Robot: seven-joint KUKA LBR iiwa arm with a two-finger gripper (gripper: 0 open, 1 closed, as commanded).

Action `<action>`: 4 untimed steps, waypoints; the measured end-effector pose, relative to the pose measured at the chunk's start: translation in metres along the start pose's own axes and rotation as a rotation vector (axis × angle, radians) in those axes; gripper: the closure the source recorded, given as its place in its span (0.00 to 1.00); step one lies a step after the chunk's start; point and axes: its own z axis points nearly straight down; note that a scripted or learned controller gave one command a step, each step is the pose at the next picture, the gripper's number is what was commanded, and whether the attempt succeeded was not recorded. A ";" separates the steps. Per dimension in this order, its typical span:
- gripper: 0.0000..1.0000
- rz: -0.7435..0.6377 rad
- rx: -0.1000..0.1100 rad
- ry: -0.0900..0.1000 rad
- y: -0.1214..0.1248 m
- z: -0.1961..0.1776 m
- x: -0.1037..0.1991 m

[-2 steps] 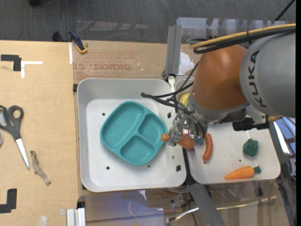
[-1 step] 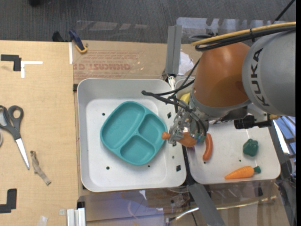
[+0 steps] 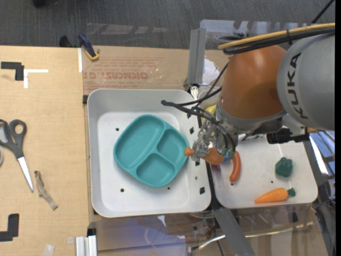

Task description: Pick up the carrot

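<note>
From my feed, the arm bulks over the right bin, its orange band above the wrist. The left bin carries a teal divided plate. The hand hangs over the seam between the two bins, beside the plate's right edge, and an orange piece sits right at its tips; I cannot tell whether the hand is wide, narrow or gripping. The carrot lies at the right bin's front edge, well apart from the hand. A red-orange pepper lies near the hand; a green item sits behind the carrot. Scissors rest on the counter.
</note>
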 end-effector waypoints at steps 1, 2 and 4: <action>1.00 -0.001 0.000 -0.001 0.000 -0.009 -0.001; 1.00 -0.357 -0.002 0.002 -0.039 -0.125 -0.010; 1.00 -0.596 -0.002 0.001 -0.162 -0.200 -0.084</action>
